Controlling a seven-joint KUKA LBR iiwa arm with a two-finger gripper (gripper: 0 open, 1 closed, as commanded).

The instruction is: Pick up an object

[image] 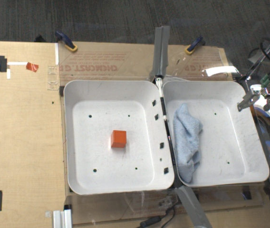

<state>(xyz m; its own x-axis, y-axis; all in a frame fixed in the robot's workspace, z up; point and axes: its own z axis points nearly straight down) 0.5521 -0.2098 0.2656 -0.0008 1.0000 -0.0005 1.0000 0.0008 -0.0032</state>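
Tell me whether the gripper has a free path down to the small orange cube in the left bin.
Probably yes. The small orange cube sits alone on the left white bin's floor, uncovered; the gripper waits beyond the right bin's far edge.

1. Left bin (pixel 78 127): you have open floor all round the orange block (pixel 119 139).
2. Right bin (pixel 239 137): blue cloth (pixel 187 144) crowds the left wall; right half open.
3. Centre divider (pixel 161 56) separates the bins.

Two white bins (pixel 73 127) are sitting side by side on the desk (pixel 21 141): one orange block (pixel 119 139) is lying in the left, one blue cloth (pixel 188 141) in the right.
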